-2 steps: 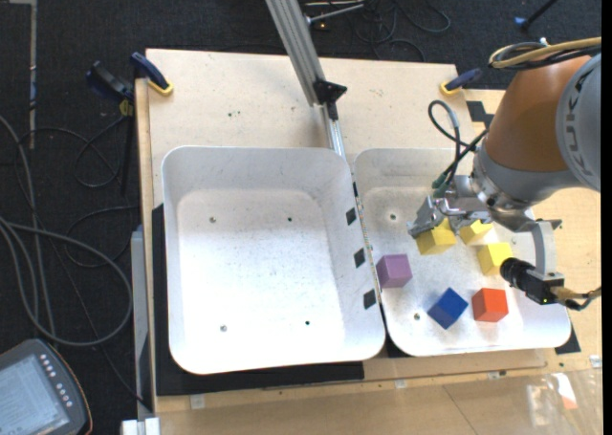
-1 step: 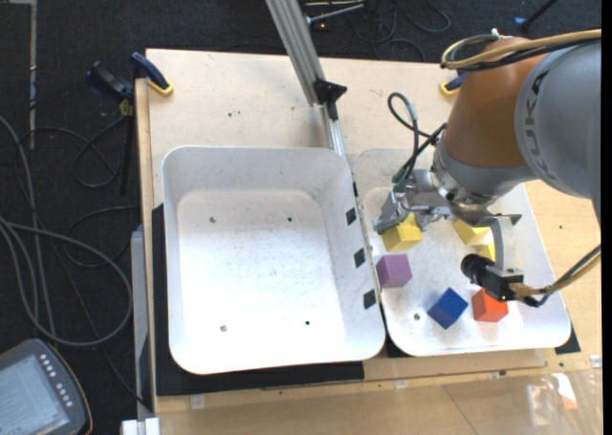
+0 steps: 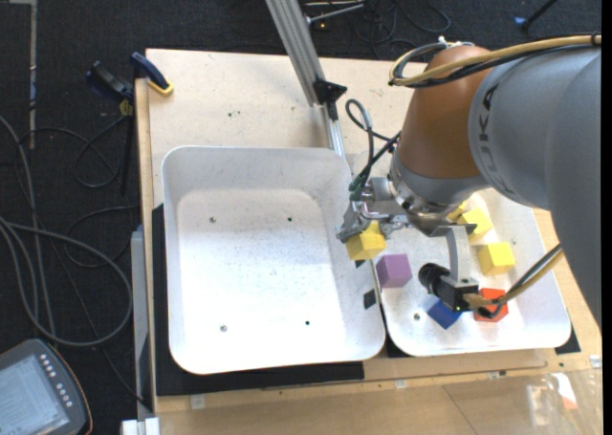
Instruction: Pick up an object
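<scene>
Holding the yellow block (image 3: 365, 244) between its fingers, the gripper (image 3: 364, 232) hangs at the left bin's (image 3: 191, 175) right rim (purple block (image 3: 393, 270) just beside); lift straight, without tilting.

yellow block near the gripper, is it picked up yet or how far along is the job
Done: the arm has reached in and the gripper sits right at the yellow block, over the seam between the left bin and the right bin. In hand: the block looks raised at the tool's tip, though a firm hold can't be confirmed. Left: lifting it clear. The purple block and blue block lie untouched.
</scene>
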Motion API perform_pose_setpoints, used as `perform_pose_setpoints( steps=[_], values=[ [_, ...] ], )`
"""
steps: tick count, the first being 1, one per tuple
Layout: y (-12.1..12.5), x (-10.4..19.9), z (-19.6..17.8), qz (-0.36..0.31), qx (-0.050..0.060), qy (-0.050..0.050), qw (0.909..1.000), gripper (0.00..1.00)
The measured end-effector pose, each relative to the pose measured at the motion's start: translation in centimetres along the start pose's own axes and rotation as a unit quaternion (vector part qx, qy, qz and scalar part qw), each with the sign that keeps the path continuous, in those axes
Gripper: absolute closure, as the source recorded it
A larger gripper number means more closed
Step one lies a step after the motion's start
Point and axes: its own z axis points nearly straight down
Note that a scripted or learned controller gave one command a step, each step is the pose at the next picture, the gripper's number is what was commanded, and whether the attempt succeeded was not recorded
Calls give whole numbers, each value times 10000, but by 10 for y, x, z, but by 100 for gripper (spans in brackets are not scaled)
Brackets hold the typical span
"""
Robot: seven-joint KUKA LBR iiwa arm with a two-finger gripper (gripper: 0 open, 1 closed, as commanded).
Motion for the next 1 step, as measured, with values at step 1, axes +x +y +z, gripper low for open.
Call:
perform_pose_setpoints(
  steps=[1],
  values=[
    [-8,52,-17,-1,-16,-2,10000,100]
  ],
)
